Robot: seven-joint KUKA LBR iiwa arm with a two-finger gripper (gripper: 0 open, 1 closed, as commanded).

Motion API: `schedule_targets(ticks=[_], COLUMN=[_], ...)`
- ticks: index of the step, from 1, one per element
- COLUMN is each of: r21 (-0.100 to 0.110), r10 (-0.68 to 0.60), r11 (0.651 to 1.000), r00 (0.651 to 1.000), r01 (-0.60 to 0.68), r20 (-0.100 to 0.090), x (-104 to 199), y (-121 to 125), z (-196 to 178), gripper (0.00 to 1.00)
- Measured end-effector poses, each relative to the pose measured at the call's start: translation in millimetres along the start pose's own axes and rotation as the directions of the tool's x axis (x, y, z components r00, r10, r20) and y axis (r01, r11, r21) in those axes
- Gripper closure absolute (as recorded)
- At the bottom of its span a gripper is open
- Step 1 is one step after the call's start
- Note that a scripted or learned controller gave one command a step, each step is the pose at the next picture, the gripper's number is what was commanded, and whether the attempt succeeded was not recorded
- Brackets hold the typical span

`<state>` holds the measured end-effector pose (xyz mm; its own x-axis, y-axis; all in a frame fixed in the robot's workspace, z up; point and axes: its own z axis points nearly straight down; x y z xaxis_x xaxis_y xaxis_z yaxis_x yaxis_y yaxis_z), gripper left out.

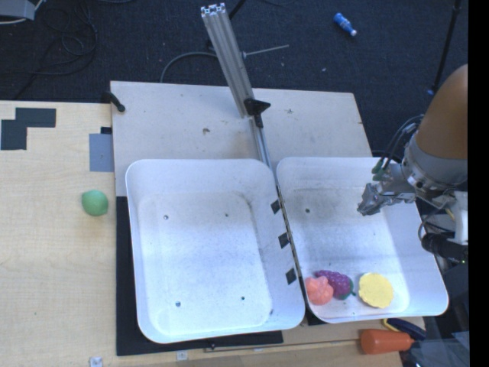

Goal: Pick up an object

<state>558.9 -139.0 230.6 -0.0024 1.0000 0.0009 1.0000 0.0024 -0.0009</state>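
In the right bin (336,178), near its front edge, lie three small objects close together: a pink lumpy one (318,290), a purple grape-like bunch (337,283) and a yellow round one (376,290). My gripper (370,202) hangs over the right side of that bin, well behind the objects and apart from them. Nothing shows between its fingers. The orange band of the arm (451,113) rises at the right edge.
The left bin (145,182) sits beside the right one, split by a divider with black clips. A green ball (95,202) rests on the wooden bench at left. An orange tool (386,341) lies below the right bin. A metal rail (229,52) slants behind.
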Motion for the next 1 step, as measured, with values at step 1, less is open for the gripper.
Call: schedule_targets(ticks=[1], r21=[-0.001], r10=[0.000], r11=[1.000], r00=[1.000], r01=[0.000], r20=[0.000], x=[44.2], y=[2.5], z=[-1.4], gripper=[1.00])
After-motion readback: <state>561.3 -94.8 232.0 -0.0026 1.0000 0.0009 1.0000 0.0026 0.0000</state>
